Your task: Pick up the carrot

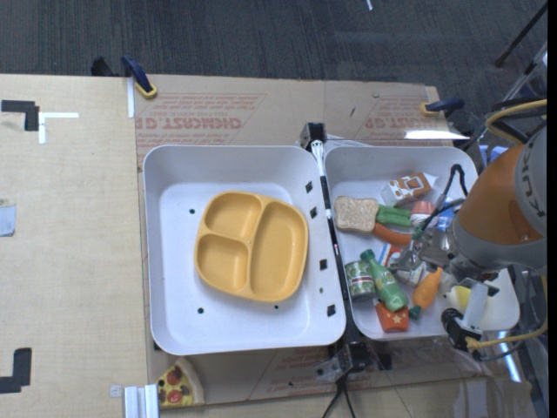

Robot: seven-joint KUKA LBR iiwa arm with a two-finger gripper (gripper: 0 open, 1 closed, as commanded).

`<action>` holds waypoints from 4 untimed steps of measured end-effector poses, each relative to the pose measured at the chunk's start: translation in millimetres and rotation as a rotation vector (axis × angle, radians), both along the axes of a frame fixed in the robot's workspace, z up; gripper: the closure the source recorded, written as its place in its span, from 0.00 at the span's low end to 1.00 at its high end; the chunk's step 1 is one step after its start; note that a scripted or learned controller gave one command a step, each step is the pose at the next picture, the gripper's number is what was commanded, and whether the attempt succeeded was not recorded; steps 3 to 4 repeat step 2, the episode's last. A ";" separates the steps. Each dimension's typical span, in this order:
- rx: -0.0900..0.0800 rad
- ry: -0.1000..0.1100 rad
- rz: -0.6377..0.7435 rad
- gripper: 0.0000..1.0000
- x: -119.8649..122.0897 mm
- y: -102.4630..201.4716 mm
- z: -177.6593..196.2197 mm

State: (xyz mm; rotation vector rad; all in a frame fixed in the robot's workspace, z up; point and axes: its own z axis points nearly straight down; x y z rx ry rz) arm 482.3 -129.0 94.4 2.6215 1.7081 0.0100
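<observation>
step: lining up on carrot (426,289) | claw (416,264) state: can't tell, too cluttered | tip: drop in from 11 o'clock, steer clear of green bottle (384,283) at 9

Even, fairly bright overhead light with soft shadows inside the left bin (157,259) and under the yellow plate (252,244), mild glare on the white rims, slight overall softness, and small items in the right bin (487,320) rendered indistinctly.
</observation>
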 end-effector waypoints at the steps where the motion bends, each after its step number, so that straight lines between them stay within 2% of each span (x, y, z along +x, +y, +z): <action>1: -0.005 -0.004 0.458 0.00 2.8 -10.1 1.5; 2: -0.003 0.001 0.456 1.00 3.6 -11.2 7.1; 4: -0.003 0.001 0.456 1.00 3.6 -11.2 7.1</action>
